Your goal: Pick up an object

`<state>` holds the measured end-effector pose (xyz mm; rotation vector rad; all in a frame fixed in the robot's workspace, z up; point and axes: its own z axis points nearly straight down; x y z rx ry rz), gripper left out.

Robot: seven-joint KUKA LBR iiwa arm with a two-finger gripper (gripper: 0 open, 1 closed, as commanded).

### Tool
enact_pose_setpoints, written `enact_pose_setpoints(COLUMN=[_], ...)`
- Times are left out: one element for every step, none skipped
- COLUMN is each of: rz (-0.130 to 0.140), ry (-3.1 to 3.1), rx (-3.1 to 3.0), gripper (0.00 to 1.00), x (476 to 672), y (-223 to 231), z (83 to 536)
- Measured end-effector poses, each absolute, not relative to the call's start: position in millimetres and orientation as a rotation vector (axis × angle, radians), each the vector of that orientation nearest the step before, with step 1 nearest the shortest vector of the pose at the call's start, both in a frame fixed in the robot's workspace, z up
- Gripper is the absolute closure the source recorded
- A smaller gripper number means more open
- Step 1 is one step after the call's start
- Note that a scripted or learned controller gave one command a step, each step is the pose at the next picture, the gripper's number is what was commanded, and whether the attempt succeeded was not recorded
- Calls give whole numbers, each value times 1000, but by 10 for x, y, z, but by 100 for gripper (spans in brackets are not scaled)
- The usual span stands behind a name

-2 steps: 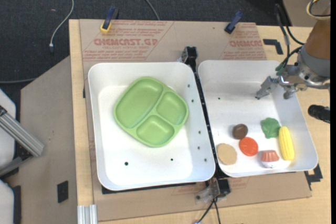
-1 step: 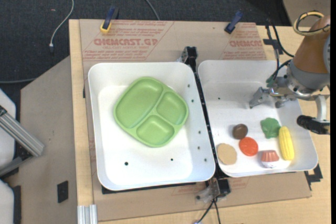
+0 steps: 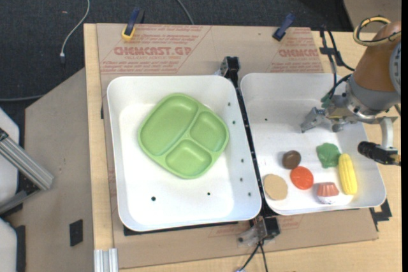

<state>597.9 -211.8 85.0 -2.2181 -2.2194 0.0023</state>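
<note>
From above, the claw (image 3: pixel 323 118) is hanging over the right bin (image 3: pixel 268 92), its two fingers spread apart and gripping nothing (no object is lying between them). Just below the claw, the green toy (image 3: pixel 327 154) is resting on the bin floor, with the corn cob (image 3: pixel 347 173) beside it. The brown ball (image 3: pixel 292 158), orange ball (image 3: pixel 302 178), tan disc (image 3: pixel 275 186) and pink cupcake (image 3: pixel 327 190) are sitting farther from the claw.
</note>
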Motion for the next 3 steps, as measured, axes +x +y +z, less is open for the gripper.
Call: enact_pose_setpoints(rz=[-1,-5,-3], ry=[-2222,-2229,-2226], rx=[-2220,-2223,-2222], gripper=[100,100,100], x=[5990,6101,6034], y=[-2117,-2081,-2030], z=[970,1548,2127])
